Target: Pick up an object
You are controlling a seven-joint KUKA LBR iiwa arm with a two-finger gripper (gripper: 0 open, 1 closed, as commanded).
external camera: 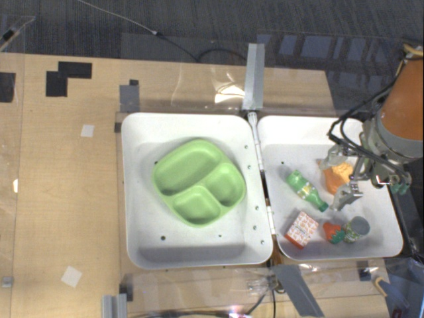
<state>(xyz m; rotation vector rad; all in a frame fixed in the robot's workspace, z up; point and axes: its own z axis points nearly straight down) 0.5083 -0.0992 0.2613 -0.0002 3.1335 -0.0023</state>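
Hovering over the right bin (387,240), the gripper (349,192) is hanging with fingers parted, grasping nothing. It is sitting just beside an orange object (338,175), with a green bottle (306,190) nearby; descending squarely over 1 item seems wise.

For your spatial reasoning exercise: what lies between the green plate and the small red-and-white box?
In the camera view, the stretch from the green plate to the box crosses bare white bin floor, then the two bins' adjoining rims. No object lies on it.
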